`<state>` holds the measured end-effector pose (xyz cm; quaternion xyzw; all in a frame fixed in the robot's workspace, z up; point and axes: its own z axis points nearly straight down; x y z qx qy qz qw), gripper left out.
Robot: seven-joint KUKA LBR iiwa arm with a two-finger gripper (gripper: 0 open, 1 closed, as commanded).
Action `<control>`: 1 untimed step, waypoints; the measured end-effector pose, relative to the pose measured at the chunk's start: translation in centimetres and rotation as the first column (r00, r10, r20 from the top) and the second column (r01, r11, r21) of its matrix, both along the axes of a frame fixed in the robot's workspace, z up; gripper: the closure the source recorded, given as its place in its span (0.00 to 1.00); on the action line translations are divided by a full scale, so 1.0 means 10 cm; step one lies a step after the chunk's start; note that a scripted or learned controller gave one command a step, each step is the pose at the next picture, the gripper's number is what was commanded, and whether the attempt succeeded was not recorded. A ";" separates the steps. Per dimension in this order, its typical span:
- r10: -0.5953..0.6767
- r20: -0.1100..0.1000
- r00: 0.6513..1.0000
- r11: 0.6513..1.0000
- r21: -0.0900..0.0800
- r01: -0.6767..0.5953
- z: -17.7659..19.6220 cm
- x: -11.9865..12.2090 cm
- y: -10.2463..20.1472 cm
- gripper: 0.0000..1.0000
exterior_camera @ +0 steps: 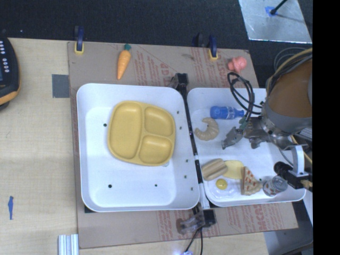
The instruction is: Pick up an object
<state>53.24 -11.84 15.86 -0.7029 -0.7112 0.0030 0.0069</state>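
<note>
Arm (287,97) reaching in from the right, its grey and orange bulk hanging over the right bin (197,97), gripper (234,138) sitting low over the bin's middle. Finger state: cannot tell, the metal is reading as one dark jumble from above, and nothing is showing between the tips. Left of the gripper and well apart, the left bin (90,190) is carrying a yellow divided plate (141,132). Candidate objects are all lying in the right bin: the croissant (207,129) just left of the gripper, the blue bottle (226,112) just behind it, the hot dog (213,167) and a yellow cheese-like piece (234,169) in front of it, then the pizza slice (248,182), fried egg (221,185) and a small can (275,185) along the front wall. Risks, as judged: things are crowding here, so a descent is likely closing on two pieces at once or nudging the croissant or the bottle aside; the round bottle is apt to be rolling out of a pinch; flat pieces such as the egg are offering little to grip. A black cable (240,86) is looping behind the gripper and could be snagging on a lift. Outside the bins, far off behind, a toy carrot (123,61) and a pink item (238,64) are resting on the board, out of the way.
</note>
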 end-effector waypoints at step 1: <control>-0.011 0.015 1.000 1.000 -0.007 0.011 -0.64 -0.46 0.26 0.00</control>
